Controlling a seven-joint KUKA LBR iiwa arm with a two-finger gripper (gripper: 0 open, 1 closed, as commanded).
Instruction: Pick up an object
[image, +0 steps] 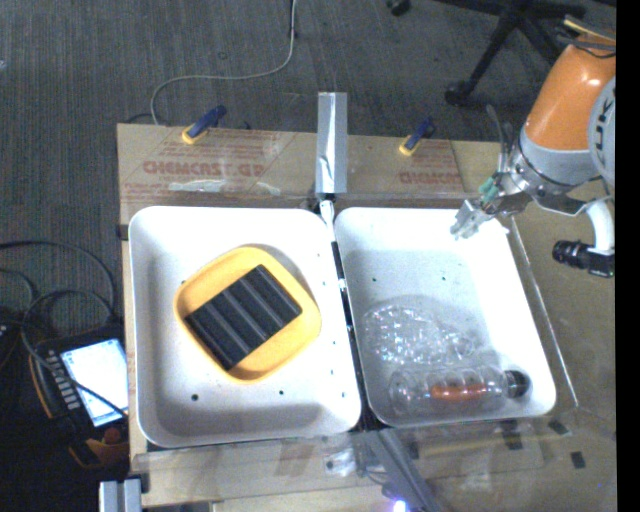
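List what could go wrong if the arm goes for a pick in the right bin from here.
The crumpled clear plastic wrap and the clear plastic bottle touch, so the fingers may close on both or slip off. The two-finger gripper hangs by the shallow white right bin's far corner, and the bottle sits against the near wall, leaving little room.

My bench (250, 165) is a brown board with faded red lettering, and two shallow white bins sit on it side by side. The left bin (160, 240) touches the right bin (530, 300) along their shared edge. A strip of silver tape (331, 145) runs up the board from where the bins meet. To the left of the tape a blue and yellow clamp (203, 124) grips the board's far edge; a second clamp (416, 137) sits to the tape's right.
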